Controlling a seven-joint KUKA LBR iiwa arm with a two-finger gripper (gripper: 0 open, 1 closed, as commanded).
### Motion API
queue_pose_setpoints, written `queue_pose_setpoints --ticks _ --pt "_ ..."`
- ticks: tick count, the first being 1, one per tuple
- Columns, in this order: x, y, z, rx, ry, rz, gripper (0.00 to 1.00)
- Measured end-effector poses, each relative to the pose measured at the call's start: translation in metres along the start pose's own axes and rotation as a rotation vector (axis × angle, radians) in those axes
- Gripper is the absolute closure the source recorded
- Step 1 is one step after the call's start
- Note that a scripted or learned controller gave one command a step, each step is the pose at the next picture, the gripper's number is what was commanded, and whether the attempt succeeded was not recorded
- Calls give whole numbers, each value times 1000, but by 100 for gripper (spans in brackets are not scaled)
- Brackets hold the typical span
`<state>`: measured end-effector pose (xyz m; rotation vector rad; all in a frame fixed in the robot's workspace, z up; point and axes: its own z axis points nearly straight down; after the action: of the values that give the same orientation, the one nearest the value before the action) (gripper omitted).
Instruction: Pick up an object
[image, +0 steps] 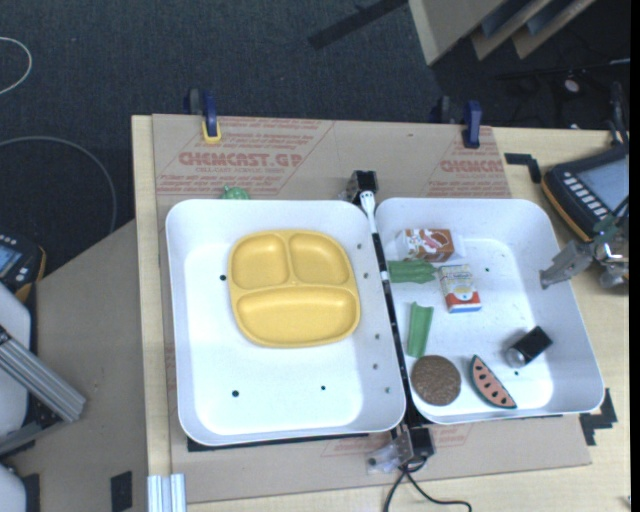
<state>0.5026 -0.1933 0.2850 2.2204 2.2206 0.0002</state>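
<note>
The metal two-finger gripper (568, 262) hangs open and empty at the right white bin's (570, 330) edge — a flat watermelon-slice toy (492, 382) near the front wall risks slipping.

The gripper (572, 262) enters at the right edge of the picture, past the rim of the right bin (560, 240); the arm behind it is cut off, and the fingers are too small and blurred to read. Print on the small carton (460, 290) and the snack packet (427, 242) is too fine to make out. The small black object (527, 346) is too small to identify.
</note>
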Motion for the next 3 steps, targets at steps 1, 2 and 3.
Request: queue_pose_setpoints --ticks 1,2,3 --pt "0 1 -11 -3 -2 -1 100" --pt "45 -25 31 8 5 -4 100" --pt "57 -10 48 5 3 -2 100"
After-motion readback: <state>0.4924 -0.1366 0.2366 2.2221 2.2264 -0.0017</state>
